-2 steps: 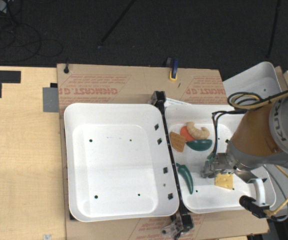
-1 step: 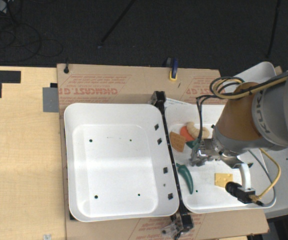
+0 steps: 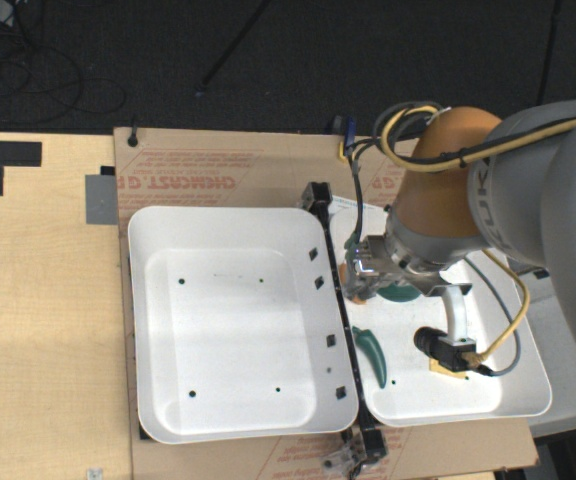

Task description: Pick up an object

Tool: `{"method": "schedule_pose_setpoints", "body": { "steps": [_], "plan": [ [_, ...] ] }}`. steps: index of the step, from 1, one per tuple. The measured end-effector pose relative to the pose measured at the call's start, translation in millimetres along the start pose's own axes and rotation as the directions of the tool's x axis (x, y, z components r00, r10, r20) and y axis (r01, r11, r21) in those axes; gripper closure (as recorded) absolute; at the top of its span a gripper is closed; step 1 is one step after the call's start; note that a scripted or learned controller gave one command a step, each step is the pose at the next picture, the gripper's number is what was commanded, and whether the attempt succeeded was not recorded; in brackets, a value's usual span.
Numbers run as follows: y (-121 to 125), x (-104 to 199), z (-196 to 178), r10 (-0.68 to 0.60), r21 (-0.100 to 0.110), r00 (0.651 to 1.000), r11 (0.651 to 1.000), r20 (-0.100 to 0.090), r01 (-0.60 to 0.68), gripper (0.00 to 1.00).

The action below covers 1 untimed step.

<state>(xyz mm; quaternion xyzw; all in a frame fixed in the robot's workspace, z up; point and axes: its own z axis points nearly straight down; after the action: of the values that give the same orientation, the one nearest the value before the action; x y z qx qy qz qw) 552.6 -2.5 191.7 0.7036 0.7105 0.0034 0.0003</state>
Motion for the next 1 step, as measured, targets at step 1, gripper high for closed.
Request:
{"method": "schedule_pose_setpoints", "body": {
  "steps": [1],
  "plan": [
    [18.0, 29.7, -52.8, 0.006, 0.002, 1.0, 1.0, 0.003, -0.006, 1.0]
  ]
}}
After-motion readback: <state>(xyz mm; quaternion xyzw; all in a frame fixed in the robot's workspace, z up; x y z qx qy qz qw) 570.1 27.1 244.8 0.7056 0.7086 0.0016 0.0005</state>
